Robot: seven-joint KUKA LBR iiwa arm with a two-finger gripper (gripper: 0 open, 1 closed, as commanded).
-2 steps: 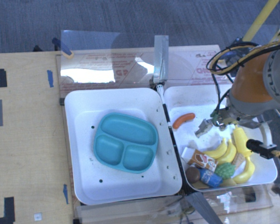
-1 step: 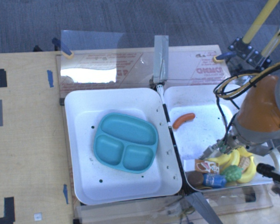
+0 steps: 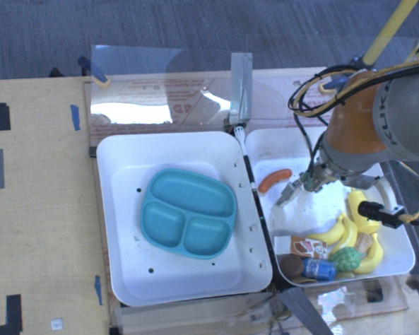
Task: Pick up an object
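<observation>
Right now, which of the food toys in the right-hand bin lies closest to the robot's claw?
The orange-red sausage, lying alone just left of the gripper. The bananas, broccoli and the rest sit heaped at the bin's near end.

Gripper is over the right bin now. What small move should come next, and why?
Probably ease the two-finger gripper a little toward the orange sausage-shaped toy and lower onto it. The toy lies alone on bare floor of the right white bin, just beside the gripper, while the yellow bananas sit crowded among other items.
</observation>
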